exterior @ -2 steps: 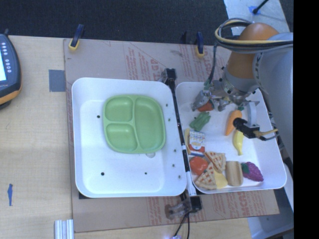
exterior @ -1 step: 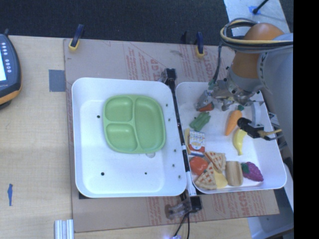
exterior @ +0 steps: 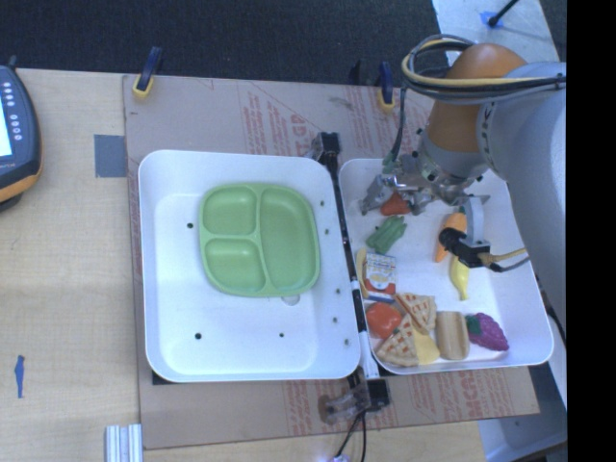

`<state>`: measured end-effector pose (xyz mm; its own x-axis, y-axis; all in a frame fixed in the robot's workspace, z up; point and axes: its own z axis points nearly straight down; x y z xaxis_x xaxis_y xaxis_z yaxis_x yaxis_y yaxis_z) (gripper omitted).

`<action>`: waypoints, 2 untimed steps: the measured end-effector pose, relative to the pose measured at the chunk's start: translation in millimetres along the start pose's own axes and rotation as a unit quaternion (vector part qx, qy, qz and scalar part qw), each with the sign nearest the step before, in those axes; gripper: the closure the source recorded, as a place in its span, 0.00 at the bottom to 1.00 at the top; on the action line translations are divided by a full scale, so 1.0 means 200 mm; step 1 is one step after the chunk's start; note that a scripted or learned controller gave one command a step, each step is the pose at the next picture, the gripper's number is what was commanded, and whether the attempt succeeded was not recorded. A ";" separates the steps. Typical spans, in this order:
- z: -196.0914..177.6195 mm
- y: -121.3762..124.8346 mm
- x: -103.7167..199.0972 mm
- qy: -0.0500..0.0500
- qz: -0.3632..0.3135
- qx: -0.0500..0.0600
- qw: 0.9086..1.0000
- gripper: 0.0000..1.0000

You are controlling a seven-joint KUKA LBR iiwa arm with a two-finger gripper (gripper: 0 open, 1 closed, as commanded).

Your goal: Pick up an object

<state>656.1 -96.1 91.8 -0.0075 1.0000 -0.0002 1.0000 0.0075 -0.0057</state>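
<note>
My gripper (exterior: 393, 198) hangs low over the far end of the right bin (exterior: 525, 352), under the grey wrist and its orange band. A small red toy item (exterior: 396, 205) lies right at the fingertips; whether it sits between them is hidden. Just in front lies a green toy vegetable (exterior: 387, 233). Nearer the bin's front are a small carton (exterior: 380, 273), a red tomato-like piece (exterior: 382, 319), waffle wedges (exterior: 409, 330), a bread roll (exterior: 450, 335), a purple grape bunch (exterior: 490, 332), a yellow banana (exterior: 460, 278) and an orange piece (exterior: 450, 227).
The left bin (exterior: 164, 345) holds a green three-compartment plate (exterior: 260, 239). Black clamps (exterior: 330, 148) sit along the seam between the bins. A handheld pendant (exterior: 14, 133) rests at the bench's far left. A black cable fitting (exterior: 469, 249) dangles over the right bin.
</note>
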 end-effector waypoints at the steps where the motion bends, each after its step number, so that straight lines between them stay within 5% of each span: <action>1: 0.00 0.00 -0.19 -0.001 0.003 -0.002 1.000 0.00; 2: 0.00 0.00 -0.11 0.000 0.001 -0.001 1.000 0.00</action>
<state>656.1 -118.4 92.0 -0.0056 1.0000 -0.0002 1.0000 0.0056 -0.0046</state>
